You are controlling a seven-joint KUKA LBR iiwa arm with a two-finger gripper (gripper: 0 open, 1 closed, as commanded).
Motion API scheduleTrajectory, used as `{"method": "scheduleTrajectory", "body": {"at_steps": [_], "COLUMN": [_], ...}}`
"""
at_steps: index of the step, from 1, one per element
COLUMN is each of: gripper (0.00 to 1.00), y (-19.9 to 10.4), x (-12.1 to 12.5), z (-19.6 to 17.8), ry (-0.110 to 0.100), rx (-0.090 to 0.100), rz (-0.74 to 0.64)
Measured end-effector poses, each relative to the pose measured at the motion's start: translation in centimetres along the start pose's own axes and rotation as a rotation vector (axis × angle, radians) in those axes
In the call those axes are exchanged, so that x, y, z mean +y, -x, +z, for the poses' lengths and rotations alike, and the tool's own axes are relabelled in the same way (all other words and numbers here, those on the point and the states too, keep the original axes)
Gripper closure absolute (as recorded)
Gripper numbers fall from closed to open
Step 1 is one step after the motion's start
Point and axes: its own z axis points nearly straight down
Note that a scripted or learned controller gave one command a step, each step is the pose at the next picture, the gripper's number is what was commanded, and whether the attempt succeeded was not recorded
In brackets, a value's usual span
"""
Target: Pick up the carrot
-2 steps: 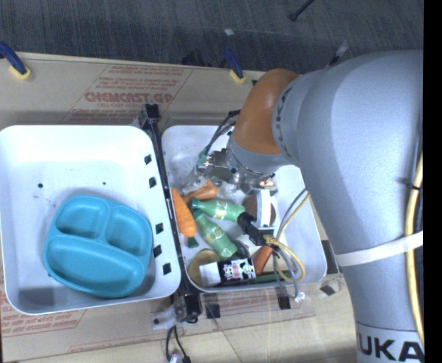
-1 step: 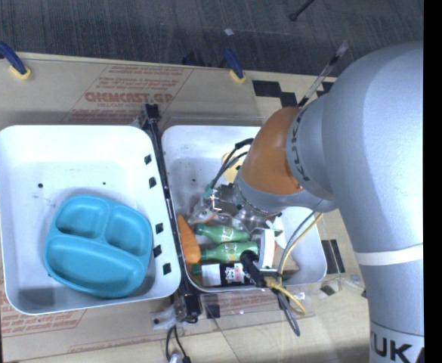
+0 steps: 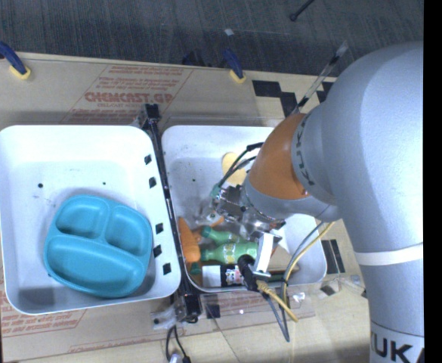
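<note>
Grey arm (image 3: pixel 372 172) over right bin (image 3: pixel 177 165), gripper (image 3: pixel 219 216) just right of carrot (image 3: pixel 188 240); jaw state indiscernible.

A blue sectioned tray (image 3: pixel 98 243) lies in the left bin (image 3: pixel 24 150); the claw (image 3: pixel 224 206) is low in the right bin (image 3: pixel 198 146), above the carrot (image 3: pixel 188 242) and a green bottle (image 3: pixel 232 244)

Dark ribbed flooring (image 3: pixel 130 13) is lying beyond the bench, where printed cardboard (image 3: pixel 122 93) is covering the top under blue clamps (image 3: pixel 13 59).
</note>
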Motion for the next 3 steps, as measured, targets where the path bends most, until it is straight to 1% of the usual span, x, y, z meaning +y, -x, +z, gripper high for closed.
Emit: {"method": "scheduleTrajectory", "body": {"at_steps": [1, 2, 3], "gripper": [1.0, 1.0, 1.0], "y": [-0.1, 6.9, -1.1], "x": [0.0, 4.1, 3.8], "z": [-0.9, -10.7, -4.7], "ry": [-0.004, 0.005, -0.007], "rx": [0.0, -0.003, 0.001], "rz": [-0.006, -0.188, 0.059]}}
